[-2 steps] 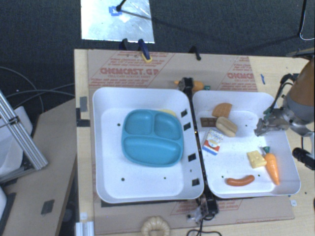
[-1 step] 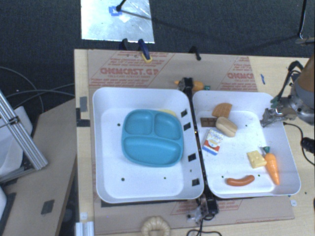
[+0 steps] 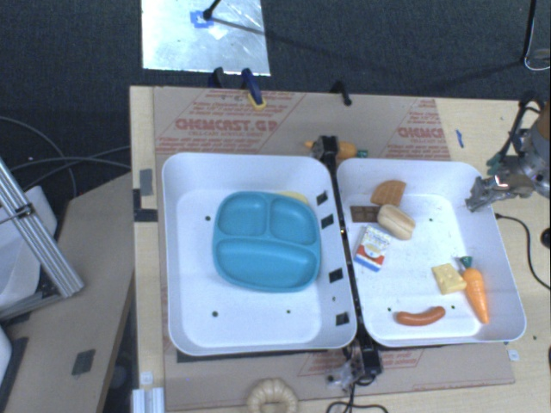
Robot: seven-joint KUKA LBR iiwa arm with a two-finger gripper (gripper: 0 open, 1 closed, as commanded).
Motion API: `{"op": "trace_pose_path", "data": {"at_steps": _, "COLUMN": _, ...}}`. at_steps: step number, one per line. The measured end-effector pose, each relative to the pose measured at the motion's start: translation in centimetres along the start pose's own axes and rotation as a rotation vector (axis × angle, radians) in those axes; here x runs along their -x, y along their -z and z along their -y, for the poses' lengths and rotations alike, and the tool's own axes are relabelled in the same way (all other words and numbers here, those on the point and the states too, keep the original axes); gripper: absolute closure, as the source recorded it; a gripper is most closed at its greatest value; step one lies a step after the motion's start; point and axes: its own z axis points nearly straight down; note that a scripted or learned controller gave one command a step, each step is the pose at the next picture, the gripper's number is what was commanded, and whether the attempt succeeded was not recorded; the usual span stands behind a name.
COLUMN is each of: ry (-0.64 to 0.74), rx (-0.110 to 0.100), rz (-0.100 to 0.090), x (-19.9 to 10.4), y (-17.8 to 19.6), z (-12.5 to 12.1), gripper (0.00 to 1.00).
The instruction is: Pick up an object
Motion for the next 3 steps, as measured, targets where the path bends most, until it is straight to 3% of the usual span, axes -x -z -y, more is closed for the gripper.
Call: {"op": "trace_pose_path", "data": {"at_steps": 3, "ry": 0.004, "rx": -0.006, "rz": -0.004, "x": -15.3, "y": -0.8, "z": 6.6, "gripper": 1.0}}
